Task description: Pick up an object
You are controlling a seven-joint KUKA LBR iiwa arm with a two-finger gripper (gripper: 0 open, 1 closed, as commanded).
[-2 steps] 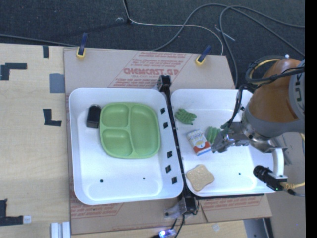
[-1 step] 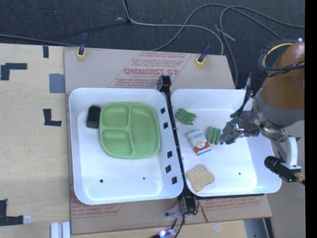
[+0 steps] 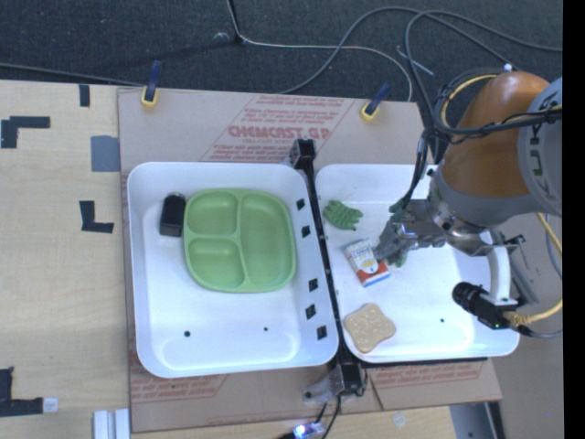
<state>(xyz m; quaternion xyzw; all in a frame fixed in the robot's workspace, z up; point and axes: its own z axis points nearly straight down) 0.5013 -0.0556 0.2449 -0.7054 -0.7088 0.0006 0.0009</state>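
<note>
In the right bin (image 3: pixel 430 323) lie a small green leafy piece (image 3: pixel 342 214) near the divider, a white and red-orange carton (image 3: pixel 365 262) in the middle, and a tan slice of toast (image 3: pixel 368 327) near the front edge. My gripper (image 3: pixel 395 245) hangs just right of the carton, low over the bin floor, with the grey arm and its orange band rising behind it to the right. A dark green bit shows at the gripper's tip, too small to identify. The carton lies on the floor beside the tip.
The left bin (image 3: pixel 155 318) holds a green divided plate (image 3: pixel 240 240) and a small black block (image 3: pixel 173 215) at its left. A black divider rail (image 3: pixel 313 245) runs between the bins. Cables trail across the dark back area, and a black cylinder (image 3: pixel 482 305) sticks out beside the arm.
</note>
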